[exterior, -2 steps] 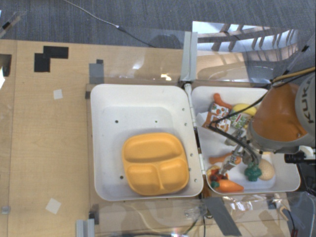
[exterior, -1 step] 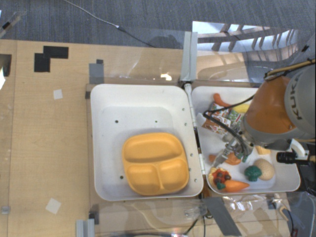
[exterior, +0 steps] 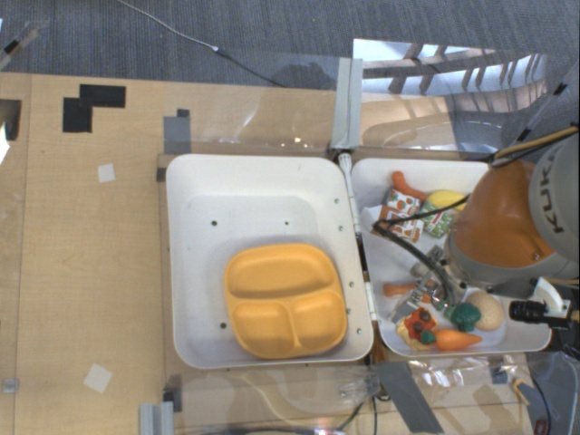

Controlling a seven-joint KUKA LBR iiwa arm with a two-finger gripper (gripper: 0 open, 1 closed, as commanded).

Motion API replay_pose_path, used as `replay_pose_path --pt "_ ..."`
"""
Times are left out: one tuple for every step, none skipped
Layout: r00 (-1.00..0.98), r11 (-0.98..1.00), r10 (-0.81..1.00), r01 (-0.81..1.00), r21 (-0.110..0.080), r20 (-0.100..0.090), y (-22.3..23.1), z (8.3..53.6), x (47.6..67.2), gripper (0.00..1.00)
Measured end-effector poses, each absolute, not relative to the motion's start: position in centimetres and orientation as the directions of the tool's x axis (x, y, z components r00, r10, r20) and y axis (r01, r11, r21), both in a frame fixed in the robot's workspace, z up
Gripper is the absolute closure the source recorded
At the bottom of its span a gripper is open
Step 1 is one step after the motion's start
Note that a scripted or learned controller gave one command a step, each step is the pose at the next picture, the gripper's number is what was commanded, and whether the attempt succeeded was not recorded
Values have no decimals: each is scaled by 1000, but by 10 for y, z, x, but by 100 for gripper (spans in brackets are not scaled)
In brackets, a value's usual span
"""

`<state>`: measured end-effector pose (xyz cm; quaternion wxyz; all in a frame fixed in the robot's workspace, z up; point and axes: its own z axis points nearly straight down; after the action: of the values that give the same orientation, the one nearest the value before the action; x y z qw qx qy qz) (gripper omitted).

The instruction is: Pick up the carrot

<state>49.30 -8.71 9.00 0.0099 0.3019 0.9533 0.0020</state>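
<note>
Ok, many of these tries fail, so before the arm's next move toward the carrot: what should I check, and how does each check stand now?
1. Small orange carrot in view, right white bin: ok.
2. End effector over that bin: ok.
3. End effector over the carrot: not ok, it sits up-left of it.
4. Carrot free of neighbours: not ok, green round toy crowds it.
5. Finger opening: cannot tell.
6. Yellow divided plate out of the way, left bin: ok.

A robotics lab is being shown. Two white bins [exterior: 263,188] are being kept side by side on a wooden bench [exterior: 82,270]; cables [exterior: 145,12] are being run over grey carpet [exterior: 227,7] beyond the bench, and black tape marks [exterior: 91,105] are being carried left of the bins.
</note>
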Motion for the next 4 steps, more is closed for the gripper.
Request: replay_pose_path --pt "-685 685 729 729 5 -7 -110 107 515 0" --pt "-430 430 903 903 12 -9 -100 89 492 0" --pt "147 -147 989 989 10 2 -109 88 515 0" --pt "412 -412 911 911 12 2 -172 88 490 0"
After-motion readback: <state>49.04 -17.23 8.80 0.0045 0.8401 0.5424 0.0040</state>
